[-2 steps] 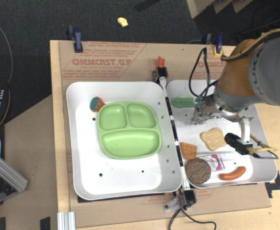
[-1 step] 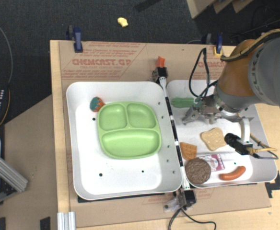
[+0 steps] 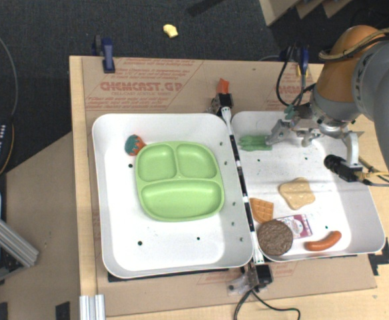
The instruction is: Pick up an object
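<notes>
My gripper (image 3: pixel 291 132) hangs low over the far end of the right bin (image 3: pixel 368 212), below the arm's orange band. Just left of it a flat green piece (image 3: pixel 253 143) lies by the bin's far left corner, close to the gripper; I cannot tell whether they touch. Nearer in the same bin lie a tan bread-shaped piece (image 3: pixel 296 193), an orange waffle (image 3: pixel 262 210), a round brown patty (image 3: pixel 275 237), a purple-and-white packet (image 3: pixel 300 225) and a red sausage (image 3: pixel 323 241).
The left bin (image 3: pixel 114 232) holds a green divided plate (image 3: pixel 179 180) and a small red-and-teal object (image 3: pixel 134 145) at its far left. A black part with cables (image 3: pixel 341 167) sticks out on the gripper's near right. Clamps stand along the bench's far edge.
</notes>
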Motion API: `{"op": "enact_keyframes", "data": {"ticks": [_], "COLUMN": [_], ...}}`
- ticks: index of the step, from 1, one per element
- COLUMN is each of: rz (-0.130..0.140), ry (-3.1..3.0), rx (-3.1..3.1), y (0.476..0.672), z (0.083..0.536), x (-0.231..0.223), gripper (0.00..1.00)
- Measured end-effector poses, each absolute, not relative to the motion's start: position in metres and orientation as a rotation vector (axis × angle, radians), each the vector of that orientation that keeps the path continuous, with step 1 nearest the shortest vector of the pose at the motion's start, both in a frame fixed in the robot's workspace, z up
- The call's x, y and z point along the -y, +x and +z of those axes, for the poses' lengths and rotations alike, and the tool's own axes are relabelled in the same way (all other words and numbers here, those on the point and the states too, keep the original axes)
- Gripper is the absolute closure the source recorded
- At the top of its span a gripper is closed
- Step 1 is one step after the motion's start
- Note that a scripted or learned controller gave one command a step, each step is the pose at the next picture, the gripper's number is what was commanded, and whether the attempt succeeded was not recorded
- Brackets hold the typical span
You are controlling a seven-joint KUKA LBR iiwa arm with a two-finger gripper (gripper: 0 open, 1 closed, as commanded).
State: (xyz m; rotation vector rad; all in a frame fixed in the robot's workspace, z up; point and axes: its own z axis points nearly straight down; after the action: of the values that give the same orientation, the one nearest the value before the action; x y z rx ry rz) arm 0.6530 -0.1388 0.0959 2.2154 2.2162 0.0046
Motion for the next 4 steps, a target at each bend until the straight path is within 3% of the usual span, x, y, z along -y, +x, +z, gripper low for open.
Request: {"op": "enact_keyframes", "data": {"ticks": [1, 2, 3, 4], "rz": [-0.002, 0.004, -0.019, -0.023], "ry": [2.225, 2.215, 2.221, 2.223], "rx": [-2.221, -2.223, -2.239, -2.226], "y": [0.561, 0.593, 0.666, 0.664], "z": [0.085, 0.085, 0.084, 0.084], "x": [0.121, 0.095, 0.123, 0.097], "gripper": [0.0, 0.0, 0.0, 0.0]}}
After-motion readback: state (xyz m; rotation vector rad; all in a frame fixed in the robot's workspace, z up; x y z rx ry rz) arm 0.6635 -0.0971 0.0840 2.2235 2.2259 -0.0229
